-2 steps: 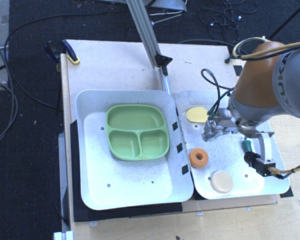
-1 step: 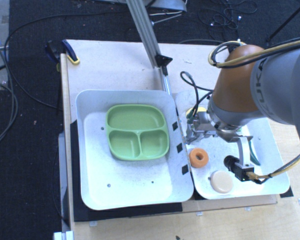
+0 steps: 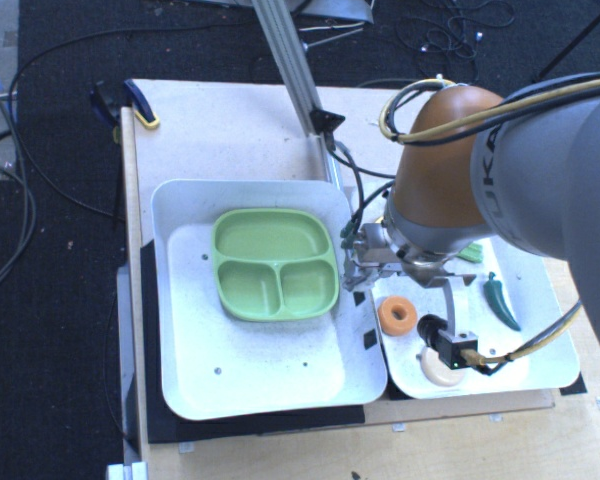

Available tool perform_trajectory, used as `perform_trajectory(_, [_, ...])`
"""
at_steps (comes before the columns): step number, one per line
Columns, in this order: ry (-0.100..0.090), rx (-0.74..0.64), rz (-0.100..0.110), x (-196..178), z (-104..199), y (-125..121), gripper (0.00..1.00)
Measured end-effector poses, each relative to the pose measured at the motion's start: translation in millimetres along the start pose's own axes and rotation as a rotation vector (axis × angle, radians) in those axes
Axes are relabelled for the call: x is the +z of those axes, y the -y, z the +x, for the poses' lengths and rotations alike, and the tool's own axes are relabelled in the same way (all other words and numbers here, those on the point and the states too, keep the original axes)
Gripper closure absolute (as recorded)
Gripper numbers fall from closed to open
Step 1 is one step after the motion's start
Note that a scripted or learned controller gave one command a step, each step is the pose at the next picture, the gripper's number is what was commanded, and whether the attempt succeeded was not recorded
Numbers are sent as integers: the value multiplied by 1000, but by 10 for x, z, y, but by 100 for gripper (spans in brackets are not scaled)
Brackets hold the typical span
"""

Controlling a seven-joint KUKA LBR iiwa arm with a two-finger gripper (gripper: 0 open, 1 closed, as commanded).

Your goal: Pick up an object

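Observation:
My gripper (image 3: 361, 271) hangs low over the left edge of the right bin (image 3: 540, 368), beside the wall shared with the left bin (image 3: 270, 368). An orange ring (image 3: 397, 315) lies just below and to the right of it, apart from it. A dark green pepper-shaped piece (image 3: 501, 301) lies further right. A cream rounded object (image 3: 439, 370) sits near the bin's front edge. A pale green piece (image 3: 471, 254) peeks out from under the arm. The wrist hides the gripper's tip.
A light green divided plate (image 3: 276, 264) lies in the left bin, close to the gripper's left side. The bulky orange-and-grey arm (image 3: 460, 168) covers the back of the right bin. A slanted metal pole (image 3: 292, 58) rises behind the bins. Cables loop near the cream object.

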State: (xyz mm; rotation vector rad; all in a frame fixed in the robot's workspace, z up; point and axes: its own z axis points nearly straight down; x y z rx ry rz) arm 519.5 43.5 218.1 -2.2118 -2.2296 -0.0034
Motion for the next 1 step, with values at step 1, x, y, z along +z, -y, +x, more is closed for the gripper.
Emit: perform_trajectory(1, [1,0,0,-119,454,96,100])
